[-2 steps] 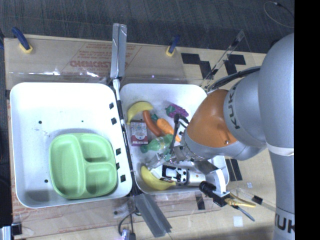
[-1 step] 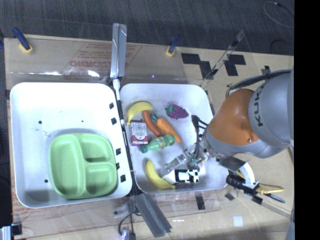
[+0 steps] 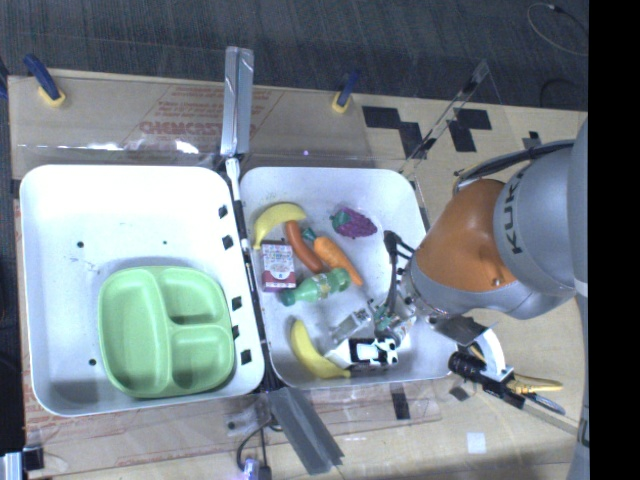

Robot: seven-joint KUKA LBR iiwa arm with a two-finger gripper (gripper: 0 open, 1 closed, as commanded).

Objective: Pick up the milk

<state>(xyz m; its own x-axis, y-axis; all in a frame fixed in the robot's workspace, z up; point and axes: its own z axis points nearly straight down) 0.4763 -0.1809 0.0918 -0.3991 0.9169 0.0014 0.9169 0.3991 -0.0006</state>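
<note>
The milk [image 3: 375,352] lies flat, long axis left-right, under the pincer [image 3: 385,318], whose grip I cannot tell.

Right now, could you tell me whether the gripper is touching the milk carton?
Cannot tell. In the camera view the gripper sits just above the milk carton near the right bin's front edge, and their outlines overlap, so neither contact nor a gap shows plainly.
</note>
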